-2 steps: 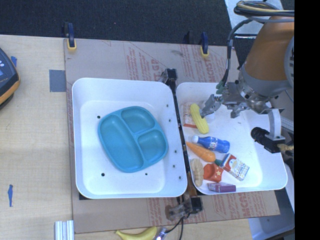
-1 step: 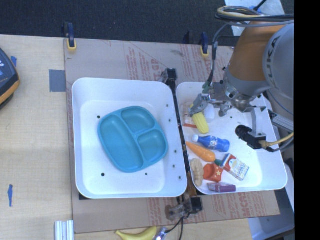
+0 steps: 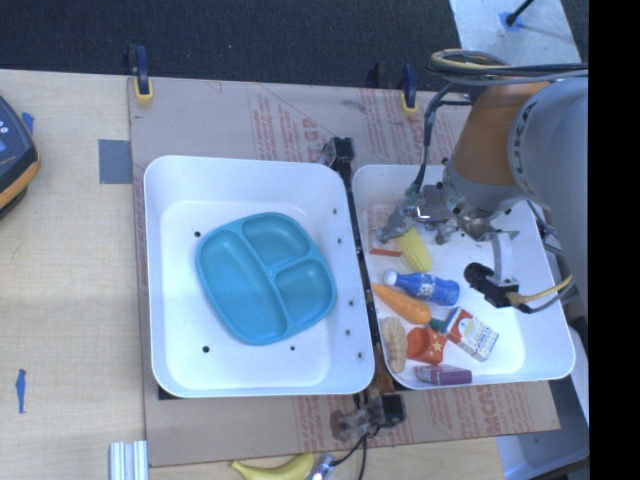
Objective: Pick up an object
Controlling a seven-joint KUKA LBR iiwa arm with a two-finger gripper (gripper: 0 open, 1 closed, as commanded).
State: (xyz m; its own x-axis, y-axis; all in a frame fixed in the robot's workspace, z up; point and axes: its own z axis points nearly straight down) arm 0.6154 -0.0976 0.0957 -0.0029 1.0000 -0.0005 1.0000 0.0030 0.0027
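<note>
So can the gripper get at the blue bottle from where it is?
Probably yes. The gripper hangs over the right bin just beyond the corn; the blue bottle lies uncovered below that, though the carrot crowds it.

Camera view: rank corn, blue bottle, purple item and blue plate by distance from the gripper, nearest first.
From the gripper, at the top of the right bin:
1. Yellow corn, right below the gripper.
2. Blue bottle, mid right bin, below the corn.
3. Purple item, bottom edge of the right bin.
4. Blue plate, left bin, across the divider.
</note>
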